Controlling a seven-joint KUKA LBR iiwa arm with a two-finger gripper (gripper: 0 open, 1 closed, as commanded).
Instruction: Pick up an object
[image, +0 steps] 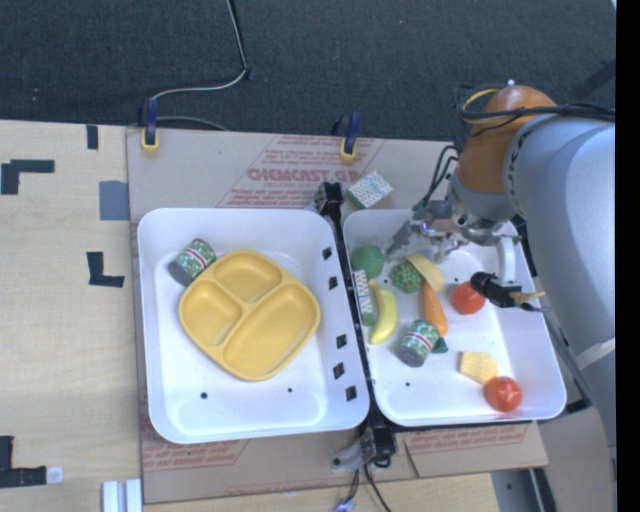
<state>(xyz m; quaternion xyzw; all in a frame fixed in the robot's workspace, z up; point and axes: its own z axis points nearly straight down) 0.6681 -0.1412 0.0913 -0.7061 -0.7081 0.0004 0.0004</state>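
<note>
Now, in the camera view, you see the two white bins lying side by side, and almost all the small things are gathered in the right bin (540, 395), which is the one nearest to the arm (560, 180) and so the easier one for it to reach. The gripper (432, 232) hangs low over the far part of this bin, just above the pile, and I judge it is there because the pile offers the most chances for a pick. Whether it is open or closed you cannot tell; it is too small and dark against the clutter, and nothing is seen caught in it. Just beside it lie a green round fruit (367, 261), a leafy green piece (405, 276), a pale yellow piece (427, 270) and a carrot (433, 309), all touching or nearly touching, so a grasp there may push the neighbours instead of taking one thing. A banana (383, 314) rests along the inner wall, and a small can (419, 344) lies on its side near it. Two red tomatoes (467, 297) (503, 393) and a yellow block (478, 366) lie more apart toward the near corner and, in my judgement, would be cleaner targets. In the left bin (160, 380) a yellow divided plate (250, 315) takes the middle, with a second can (192, 261) touching its far left edge; both are well apart from the gripper. No object is lifted yet.
</note>
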